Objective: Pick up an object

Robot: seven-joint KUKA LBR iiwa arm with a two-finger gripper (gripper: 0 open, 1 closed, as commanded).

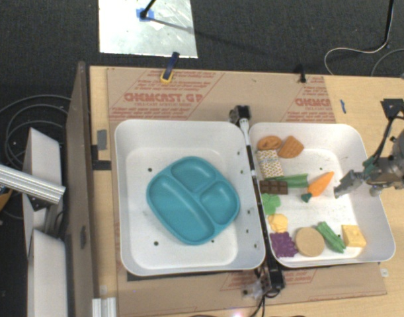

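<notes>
- The hand (344, 183) reaches in from the right over the right-hand shallow white bin (368, 152); its grey tip is blurred, and whether it is apart or together cannot be told. Nothing is seen clamped in it.
- The arm behind the hand is cut off at the right edge, so little beyond some dark linkage and a wire shows.
- Just left of the hand lies an orange carrot-shaped toy (320, 184), near its tip but apart from it.
- Further left of the hand lie a green stick-shaped piece (295, 179) and a dark brown chocolate-bar block (273, 187), both partly overlapped by neighbours.
- Up and to the left of the hand sit an orange-brown rounded bread-like piece (291, 147) and a smaller brown pastry-like piece (269, 142), with a pale waffle-patterned square (270, 163) below them.
- Below the hand, toward the bin's near wall, are a yellow cheese-like wedge (353, 236), a green pod-shaped piece (330, 236), a tan round disc (310, 242) and a purple grape cluster (283, 244); a small yellow lumpy piece (278, 222) and a green leafy piece (271, 203) beside the divider are too small to identify.
- Well to the left of the hand, the left-hand white bin (139, 140) holds a teal plastic divided plate (192, 199).
- Both bins rest on a brown cardboard-covered worktop (188, 94) with red lettering, partly hidden by the bins.
</notes>
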